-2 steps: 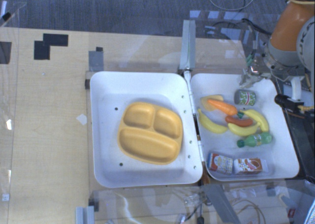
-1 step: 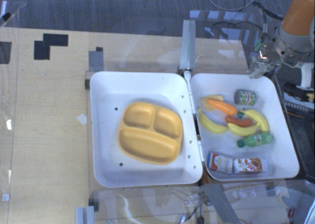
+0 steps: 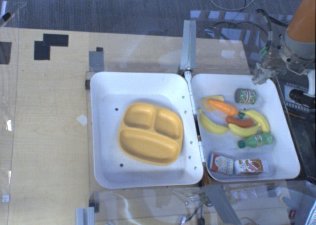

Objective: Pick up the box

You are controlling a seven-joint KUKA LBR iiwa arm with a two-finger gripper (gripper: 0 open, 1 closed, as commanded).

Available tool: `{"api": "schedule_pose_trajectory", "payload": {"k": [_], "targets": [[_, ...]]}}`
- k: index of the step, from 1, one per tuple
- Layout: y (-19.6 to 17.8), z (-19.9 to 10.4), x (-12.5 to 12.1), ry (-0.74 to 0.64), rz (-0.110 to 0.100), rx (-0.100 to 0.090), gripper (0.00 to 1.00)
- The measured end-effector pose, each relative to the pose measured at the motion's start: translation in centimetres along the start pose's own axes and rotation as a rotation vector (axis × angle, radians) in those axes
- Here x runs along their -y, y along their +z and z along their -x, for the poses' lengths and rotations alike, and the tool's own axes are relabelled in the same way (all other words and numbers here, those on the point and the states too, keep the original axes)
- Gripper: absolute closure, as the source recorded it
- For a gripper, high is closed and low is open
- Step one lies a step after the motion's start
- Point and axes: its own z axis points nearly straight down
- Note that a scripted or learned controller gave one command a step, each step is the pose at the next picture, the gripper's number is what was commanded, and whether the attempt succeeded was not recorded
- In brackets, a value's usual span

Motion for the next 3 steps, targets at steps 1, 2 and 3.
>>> {"api": "schedule_pose_trajectory", "payload": {"k": [1,2,3], "targets": [[10.3,-9.0,6.2,-0.024,-0.001,-0.002,1.00],[13.0,0.4,8.9,-0.001,0.007,0.003,1.00],[11.6,3.0,10.1,0.092,0.002,-0.001,1.00]]}}
